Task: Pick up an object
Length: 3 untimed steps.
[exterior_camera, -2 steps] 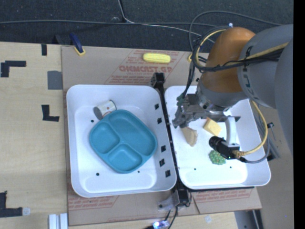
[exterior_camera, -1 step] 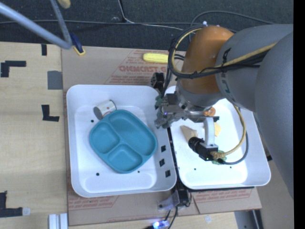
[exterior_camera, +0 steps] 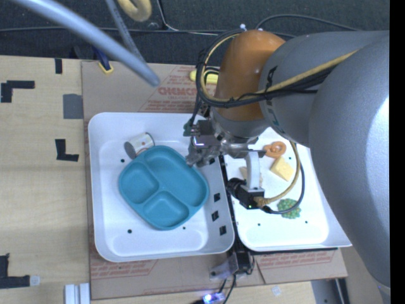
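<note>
Right now the gripper (exterior_camera: 204, 145) hangs over the blue tray's (exterior_camera: 163, 186) far right edge, with the tray stretching left and nearer.

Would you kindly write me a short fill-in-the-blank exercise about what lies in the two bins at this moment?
1. The blue divided tray lies in the ____ bin of the two.
2. The tray has ____ compartments.
3. The small grey cup lies on its ____ beside the tray.
4. The orange ring, the yellow wedge and the green cluster lie in the ____ bin.

Missing words: left; three; side; right
</note>
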Each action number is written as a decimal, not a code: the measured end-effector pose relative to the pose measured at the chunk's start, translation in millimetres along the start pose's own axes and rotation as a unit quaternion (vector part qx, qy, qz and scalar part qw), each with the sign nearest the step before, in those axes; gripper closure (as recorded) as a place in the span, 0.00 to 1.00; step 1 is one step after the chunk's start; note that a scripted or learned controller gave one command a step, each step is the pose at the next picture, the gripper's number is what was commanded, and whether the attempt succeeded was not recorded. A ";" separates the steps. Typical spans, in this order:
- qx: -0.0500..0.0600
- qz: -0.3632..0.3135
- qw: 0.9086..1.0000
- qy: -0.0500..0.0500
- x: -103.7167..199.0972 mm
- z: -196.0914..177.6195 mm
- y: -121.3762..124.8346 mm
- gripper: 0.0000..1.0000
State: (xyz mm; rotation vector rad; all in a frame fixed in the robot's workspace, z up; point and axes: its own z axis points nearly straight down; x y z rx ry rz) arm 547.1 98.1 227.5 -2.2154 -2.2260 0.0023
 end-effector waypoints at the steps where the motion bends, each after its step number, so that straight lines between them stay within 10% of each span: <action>1: 0.000 0.001 1.000 0.000 4.2 -5.9 -1.4 1.00; 2: 0.001 0.002 1.000 -0.001 0.7 9.0 -7.5 1.00; 3: 0.000 0.002 1.000 -0.001 0.9 8.3 -7.2 0.00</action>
